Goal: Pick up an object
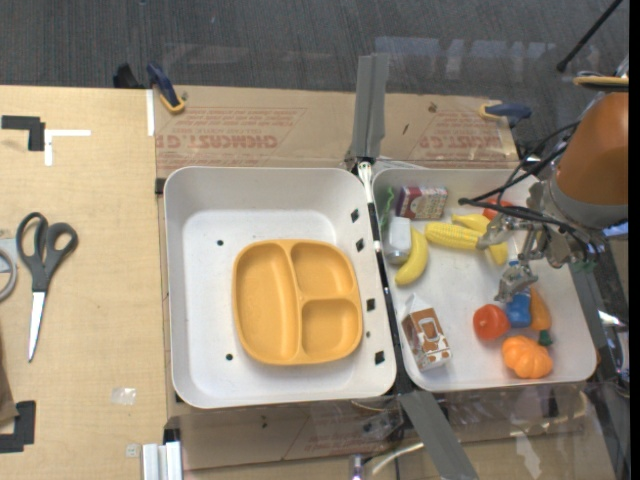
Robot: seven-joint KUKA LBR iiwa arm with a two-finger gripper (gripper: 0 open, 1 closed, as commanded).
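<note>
The hand [514, 286] hangs just over the blue toy [519, 310], tomato [489, 322] at eight o'clock; its grip cannot be told.

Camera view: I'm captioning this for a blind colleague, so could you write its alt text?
A robot gripper hangs over the right white bin, just above a red tomato and a blue toy, among a banana, corn and a carton. The left bin holds a yellow divided plate.
</note>
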